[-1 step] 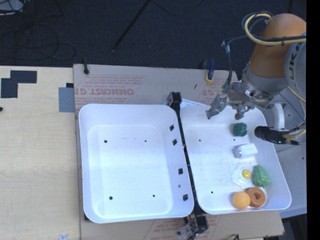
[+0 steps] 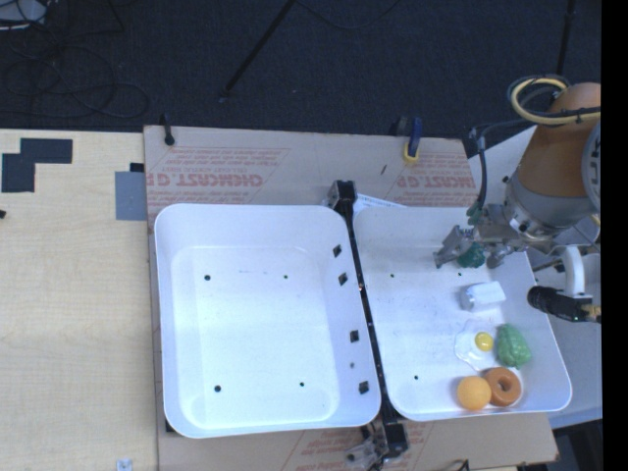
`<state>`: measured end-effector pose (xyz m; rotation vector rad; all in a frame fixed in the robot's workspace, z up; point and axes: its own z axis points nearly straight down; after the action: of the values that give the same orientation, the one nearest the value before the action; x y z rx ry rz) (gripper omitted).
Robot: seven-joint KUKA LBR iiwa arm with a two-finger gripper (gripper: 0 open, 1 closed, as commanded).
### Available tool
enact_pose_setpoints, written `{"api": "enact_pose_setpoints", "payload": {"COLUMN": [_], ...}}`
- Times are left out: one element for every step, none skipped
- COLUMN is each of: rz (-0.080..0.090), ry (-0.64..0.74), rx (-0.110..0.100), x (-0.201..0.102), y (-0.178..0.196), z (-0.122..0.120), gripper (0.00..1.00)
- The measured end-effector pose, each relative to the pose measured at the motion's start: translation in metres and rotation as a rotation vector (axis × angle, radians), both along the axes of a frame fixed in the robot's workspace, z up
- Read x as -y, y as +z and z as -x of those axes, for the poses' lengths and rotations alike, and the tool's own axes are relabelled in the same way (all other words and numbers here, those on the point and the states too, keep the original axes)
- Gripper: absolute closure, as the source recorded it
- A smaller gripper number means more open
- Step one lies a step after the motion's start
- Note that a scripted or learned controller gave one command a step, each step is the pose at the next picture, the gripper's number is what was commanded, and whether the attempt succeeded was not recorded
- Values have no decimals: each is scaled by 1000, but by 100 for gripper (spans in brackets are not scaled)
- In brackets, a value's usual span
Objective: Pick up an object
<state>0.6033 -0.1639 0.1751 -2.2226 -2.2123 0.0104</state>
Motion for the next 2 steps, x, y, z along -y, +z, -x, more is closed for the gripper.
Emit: {"api": "enact_pose_setpoints", "payload": {"rz": [-1,-1], "ry": [3,5], "rx": [3,-11], "x": [50,10], "y": [-39,-88], "z": [23,-39], "gripper": [0,0]}}
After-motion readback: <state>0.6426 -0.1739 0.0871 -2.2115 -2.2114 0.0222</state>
